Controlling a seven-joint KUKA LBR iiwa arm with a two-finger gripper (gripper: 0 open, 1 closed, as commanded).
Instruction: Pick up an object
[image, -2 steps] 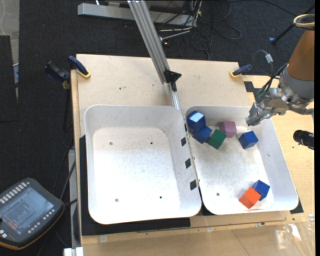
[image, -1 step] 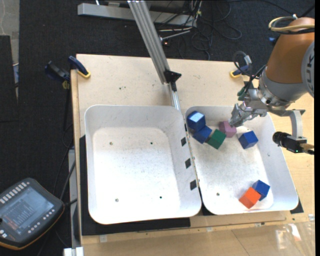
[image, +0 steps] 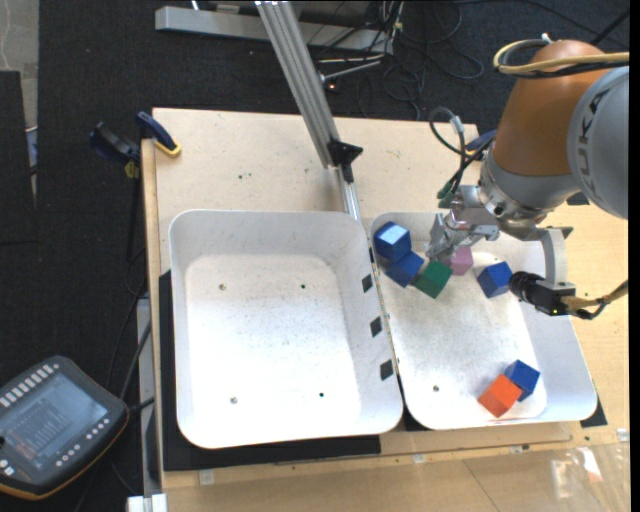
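The right bin (image: 560, 400) holds several small blocks. A light blue block (image: 392, 240) and a dark blue block (image: 405, 268) lie at its far left, with a green block (image: 432, 281) beside them. A pink block (image: 461, 262) lies just right of the green one, partly hidden under my gripper (image: 447, 238). The gripper hangs low over the far end of this bin, right above the pink and green blocks. Another blue block (image: 494, 280) sits to the right. An orange block (image: 499, 397) and a blue block (image: 522, 377) touch each other near the front right corner.
The left bin (image: 200, 240) stands beside the right one, sharing a raised middle edge. A slanted metal pole (image: 305, 85) comes down to the bench behind the bins. A clamp (image: 150, 135) sits at the bench's far left corner, and a teach pendant (image: 50, 420) lies at bottom left.
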